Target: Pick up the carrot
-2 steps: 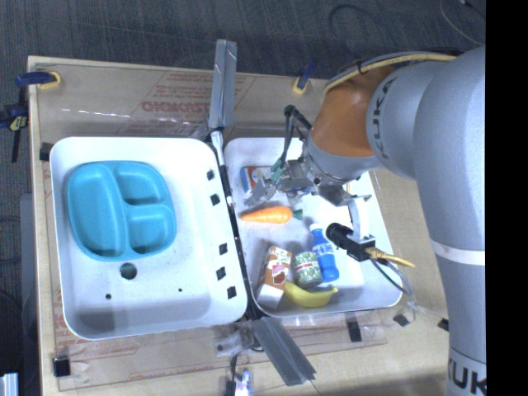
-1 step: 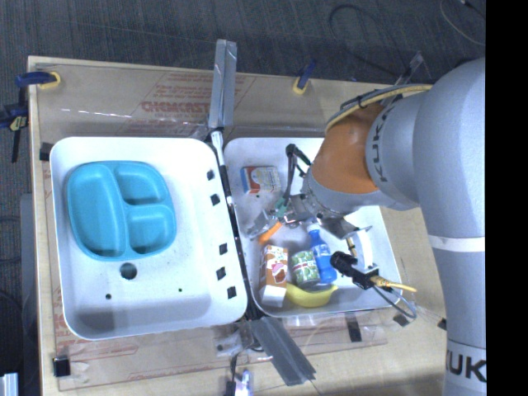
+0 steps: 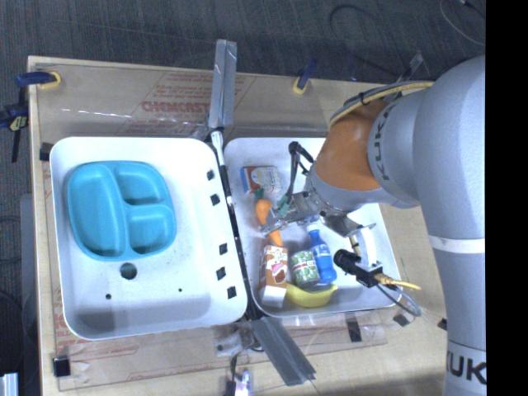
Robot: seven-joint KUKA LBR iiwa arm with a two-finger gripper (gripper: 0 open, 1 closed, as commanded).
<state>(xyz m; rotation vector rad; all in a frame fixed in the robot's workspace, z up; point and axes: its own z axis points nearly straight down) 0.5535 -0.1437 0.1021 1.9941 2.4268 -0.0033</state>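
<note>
— One carrot (image 3: 262,212), where?
— Right bin (image 3: 375,299), upper left part, just left of my claw (image 3: 285,210). Can't tell what the claw's doing.
— Around it?
— Blue bottle (image 3: 320,254), green can (image 3: 303,268), banana (image 3: 309,295) nearer the front. Left bin (image 3: 82,312) has a blue tray (image 3: 120,207). Bench on dark carpet (image 3: 124,15).

carrot (image 3: 262,212): orange, green at its top end
second orange piece (image 3: 275,238): orange, at 5 o'clock from the carrot
divided tray (image 3: 121,207): light blue, in the white left bin (image 3: 82,304)
right bin (image 3: 379,291): white
bottle (image 3: 322,258): blue with a white cap
can (image 3: 304,268): green label
banana (image 3: 309,296): yellow, at 6 o'clock in the right bin
carton (image 3: 275,266): red and orange print
arm (image 3: 429,155): grey, orange band
bench (image 3: 124,97): pale tan, red lettering
</note>
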